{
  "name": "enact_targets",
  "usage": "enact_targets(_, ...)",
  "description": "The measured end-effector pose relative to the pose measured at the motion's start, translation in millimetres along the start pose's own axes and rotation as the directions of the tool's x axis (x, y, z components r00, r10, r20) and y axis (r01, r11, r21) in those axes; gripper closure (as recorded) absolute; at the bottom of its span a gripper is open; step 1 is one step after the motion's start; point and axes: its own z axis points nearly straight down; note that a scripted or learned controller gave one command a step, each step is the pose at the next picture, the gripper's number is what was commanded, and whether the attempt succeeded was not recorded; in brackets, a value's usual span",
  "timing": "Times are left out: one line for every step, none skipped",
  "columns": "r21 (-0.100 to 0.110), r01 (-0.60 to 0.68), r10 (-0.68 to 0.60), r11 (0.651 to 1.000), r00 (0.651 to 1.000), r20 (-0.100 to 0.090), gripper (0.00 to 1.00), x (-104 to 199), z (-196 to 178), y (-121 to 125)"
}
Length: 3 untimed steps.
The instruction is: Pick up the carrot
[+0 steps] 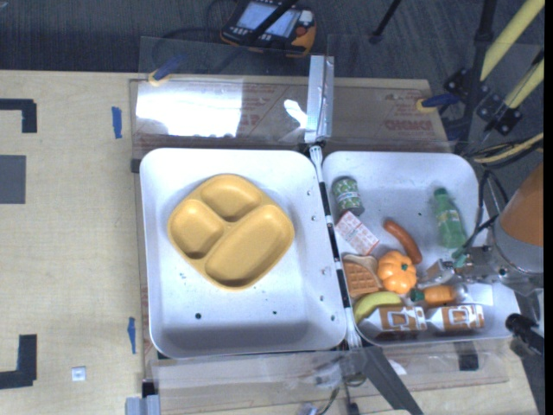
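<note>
not lifted yet: carrot down in right bin by pumpkin, claw just above it, open or shut hard to tell.

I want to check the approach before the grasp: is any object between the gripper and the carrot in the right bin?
Nothing visible stands between them. The gripper is at the right side of the right bin, and the carrot lies just below it. The small pumpkin sits to the carrot's left, off the path.

Robot lab, tripod legs, cables
</note>
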Motion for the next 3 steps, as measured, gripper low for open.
enact_targets(-0.010,-0.273,0.273,0.962,0.962,0.012,0.00,21.3,0.1,0.0)
enact_targets(-0.014,-0.340,0.340,0.940,0.940,0.010,0.00,88.7,0.5,2.1)
enact_targets(-0.015,-0.339,0.339,0.941,0.941,0.011,1.00,89.1,-8.8,2.4)
